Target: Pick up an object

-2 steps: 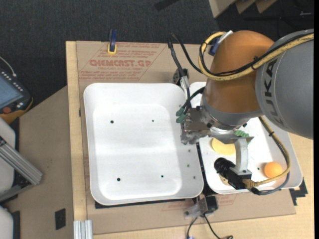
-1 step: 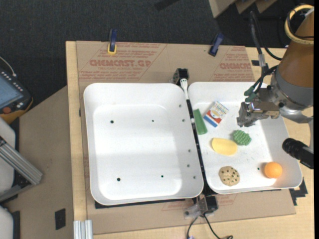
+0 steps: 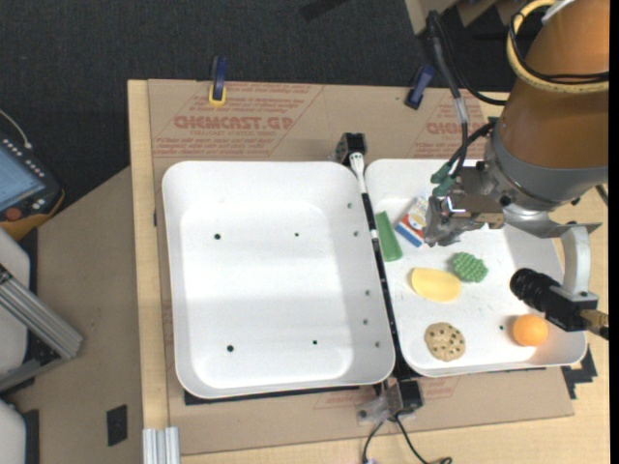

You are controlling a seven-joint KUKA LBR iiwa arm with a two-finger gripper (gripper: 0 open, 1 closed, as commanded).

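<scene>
My gripper (image 3: 444, 224) hangs low over the upper middle of the right bin (image 3: 493, 358), its tip just right of a small white, red and blue box (image 3: 414, 226). A green stick (image 3: 389, 237) lies beside the box along the bin's left wall. Below the gripper sit a green knobbly piece (image 3: 469, 267) and a yellow oval (image 3: 435, 284). A speckled cookie (image 3: 445, 340) and an orange ball (image 3: 529, 331) rest near the front edge. Part of the box is hidden by the gripper body.
The left bin (image 3: 193, 288) stands beside the right one, separated by a raised rim. Both rest on a cardboard sheet (image 3: 242, 109) held by clips at the back. The bulky grey and orange arm (image 3: 556, 114) overhangs the right bin's far right side.
</scene>
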